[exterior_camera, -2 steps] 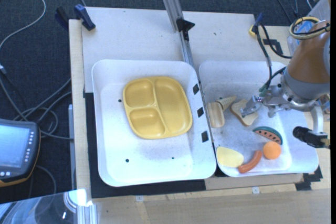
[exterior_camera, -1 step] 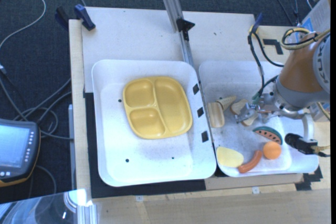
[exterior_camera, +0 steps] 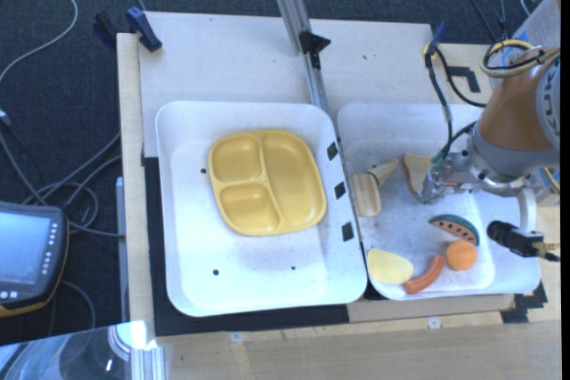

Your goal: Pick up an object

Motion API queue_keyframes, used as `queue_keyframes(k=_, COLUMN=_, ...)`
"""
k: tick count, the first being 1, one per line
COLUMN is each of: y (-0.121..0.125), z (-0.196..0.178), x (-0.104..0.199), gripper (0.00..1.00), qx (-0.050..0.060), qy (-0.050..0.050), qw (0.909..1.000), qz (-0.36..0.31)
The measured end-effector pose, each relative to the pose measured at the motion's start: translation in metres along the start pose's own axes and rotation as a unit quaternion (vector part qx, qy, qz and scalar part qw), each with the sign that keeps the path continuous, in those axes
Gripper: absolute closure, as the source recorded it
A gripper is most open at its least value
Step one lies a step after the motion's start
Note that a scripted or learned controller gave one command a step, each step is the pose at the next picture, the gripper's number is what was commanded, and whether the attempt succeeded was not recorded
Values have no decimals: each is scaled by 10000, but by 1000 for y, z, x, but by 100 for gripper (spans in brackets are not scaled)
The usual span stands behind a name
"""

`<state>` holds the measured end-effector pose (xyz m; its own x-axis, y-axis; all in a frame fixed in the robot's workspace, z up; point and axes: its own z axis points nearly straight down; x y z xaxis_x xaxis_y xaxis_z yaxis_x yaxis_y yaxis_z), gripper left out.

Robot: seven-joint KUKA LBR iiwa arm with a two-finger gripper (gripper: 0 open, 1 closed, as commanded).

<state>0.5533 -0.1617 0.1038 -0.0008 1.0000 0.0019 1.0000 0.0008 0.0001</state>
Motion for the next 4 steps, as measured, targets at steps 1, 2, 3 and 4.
queue_keyframes(k=1, y=-3, z=-53, x=-10, gripper=100, qx=-29, qy=-21, qw=10000, qz=5)
queue_keyframes(k=2, y=8, z=-112, x=-8, gripper=100, qx=-41, qy=-21, qw=10000, qz=-7)
queue_keyframes(k=3, y=9, z=-99, x=-8, gripper=100, qx=10, qy=-8, qw=10000, qz=-3)
queue_keyframes(k=4, y=23, z=-94, x=47, gripper=100, qx=10, qy=7, qw=10000, qz=-30)
